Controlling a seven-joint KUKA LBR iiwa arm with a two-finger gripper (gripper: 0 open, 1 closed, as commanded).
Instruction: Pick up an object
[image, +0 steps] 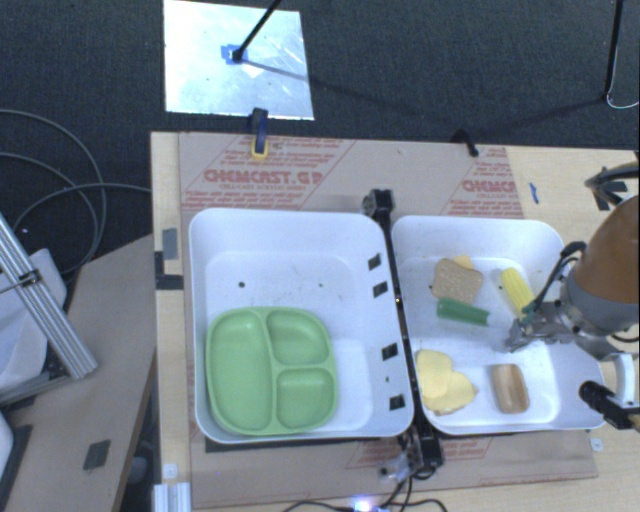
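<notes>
Green stick (462, 312) lying left-right

camera view: fixed overhead | slanted down on both bins (300, 225) | arm (610, 280) enters from right

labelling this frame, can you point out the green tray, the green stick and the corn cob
green tray (232, 372): camera view, on its large left compartment
green stick (462, 312): camera view, on its middle
corn cob (516, 289): camera view, mid-length on its yellow body
</notes>
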